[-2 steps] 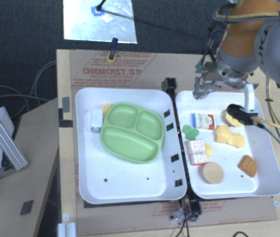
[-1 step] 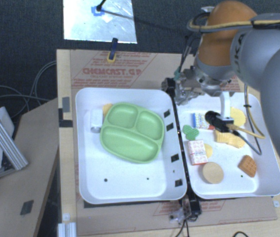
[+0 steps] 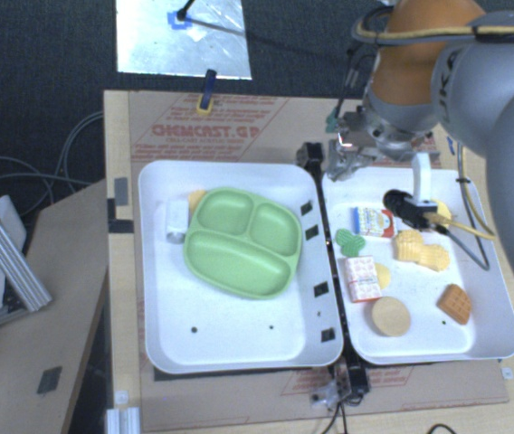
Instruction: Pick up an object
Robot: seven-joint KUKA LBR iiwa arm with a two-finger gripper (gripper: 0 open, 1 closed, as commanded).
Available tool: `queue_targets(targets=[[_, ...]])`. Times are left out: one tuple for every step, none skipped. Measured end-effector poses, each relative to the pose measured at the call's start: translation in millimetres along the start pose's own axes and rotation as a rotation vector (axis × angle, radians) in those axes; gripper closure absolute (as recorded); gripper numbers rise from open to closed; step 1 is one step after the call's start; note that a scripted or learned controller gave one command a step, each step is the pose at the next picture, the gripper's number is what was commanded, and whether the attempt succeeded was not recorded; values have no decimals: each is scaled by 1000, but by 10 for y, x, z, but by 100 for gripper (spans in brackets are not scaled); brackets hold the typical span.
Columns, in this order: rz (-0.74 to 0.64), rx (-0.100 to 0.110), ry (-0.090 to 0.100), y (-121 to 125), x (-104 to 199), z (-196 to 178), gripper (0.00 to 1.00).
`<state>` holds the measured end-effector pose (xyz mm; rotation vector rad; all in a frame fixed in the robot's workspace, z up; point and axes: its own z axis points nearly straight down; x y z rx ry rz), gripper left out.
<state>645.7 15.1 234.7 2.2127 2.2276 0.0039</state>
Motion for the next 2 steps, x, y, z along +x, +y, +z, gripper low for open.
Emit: queue_targets(targets=[[3, 2, -1, -70, 2, 7, 100], [6, 3, -1, -70, -33, 200, 100]])
